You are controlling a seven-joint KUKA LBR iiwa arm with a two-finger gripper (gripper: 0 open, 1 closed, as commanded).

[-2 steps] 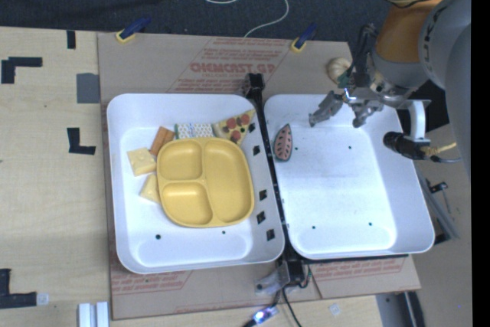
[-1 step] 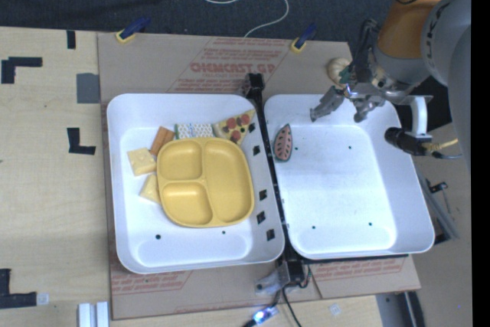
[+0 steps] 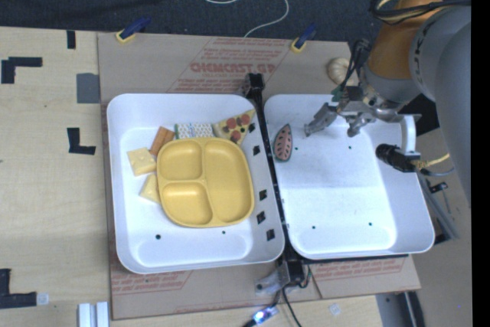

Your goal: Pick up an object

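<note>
Gripper (image 3: 334, 121) spread, empty, at right bin's (image 3: 344, 241) 12 o'clock. Go 9 o'clock, straddle watermelon slice (image 3: 282, 142), descend before closing.

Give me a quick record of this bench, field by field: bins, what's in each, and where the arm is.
left bin: yellow divided plate, small flat toy food pieces beside and behind it
right bin: one watermelon-slice toy by its left wall
gripper: over the right bin's far edge, fingers apart, holding nothing
arm: reaches in from the right
</note>
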